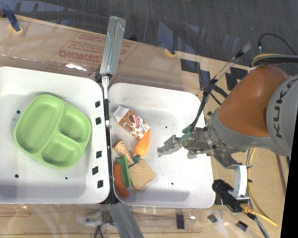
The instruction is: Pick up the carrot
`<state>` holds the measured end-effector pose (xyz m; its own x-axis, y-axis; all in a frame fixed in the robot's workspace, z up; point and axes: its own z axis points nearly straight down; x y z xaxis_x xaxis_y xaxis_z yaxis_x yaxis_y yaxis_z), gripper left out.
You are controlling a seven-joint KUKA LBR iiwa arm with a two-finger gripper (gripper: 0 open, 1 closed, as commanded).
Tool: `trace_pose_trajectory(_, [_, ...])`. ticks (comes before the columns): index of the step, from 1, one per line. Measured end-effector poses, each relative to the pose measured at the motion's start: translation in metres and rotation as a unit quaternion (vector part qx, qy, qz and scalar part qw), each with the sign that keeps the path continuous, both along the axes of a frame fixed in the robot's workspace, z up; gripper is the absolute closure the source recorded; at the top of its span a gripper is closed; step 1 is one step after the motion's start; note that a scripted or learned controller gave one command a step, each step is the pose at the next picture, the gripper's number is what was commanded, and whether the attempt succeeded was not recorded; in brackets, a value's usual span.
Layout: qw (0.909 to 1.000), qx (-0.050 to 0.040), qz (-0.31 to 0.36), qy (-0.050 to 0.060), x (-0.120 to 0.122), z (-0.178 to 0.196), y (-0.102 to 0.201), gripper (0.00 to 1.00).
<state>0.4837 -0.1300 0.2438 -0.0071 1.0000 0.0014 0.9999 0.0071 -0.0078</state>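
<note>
The gripper [168, 146] hangs over the middle of the right bin [206, 104], its fingers pointing left; whether they are apart or together cannot be told from this slant, and nothing shows between them. Just to its left, apart from it, lies the carrot [143, 141] — a short orange piece, its narrow end toward the far side. Touching the carrot on the far-left side is a small white and brown packet [132, 122]. On the near side sit a tan bone-shaped piece [123, 150], a slice of toast [141, 175], a green strip [125, 169] and a red-orange piece [120, 180], all clustered against the bin's left wall. Behind the gripper the arm [250, 105] — orange band, grey body — comes in from the right. The left bin [11, 80] holds a green divided plate [53, 128].
</note>
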Motion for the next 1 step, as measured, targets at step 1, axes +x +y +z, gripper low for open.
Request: trace_pose_trajectory(1, [0.9979, 0.0000, 0.064, 0.000, 0.0844, -0.0700, 0.0181, 0.00])
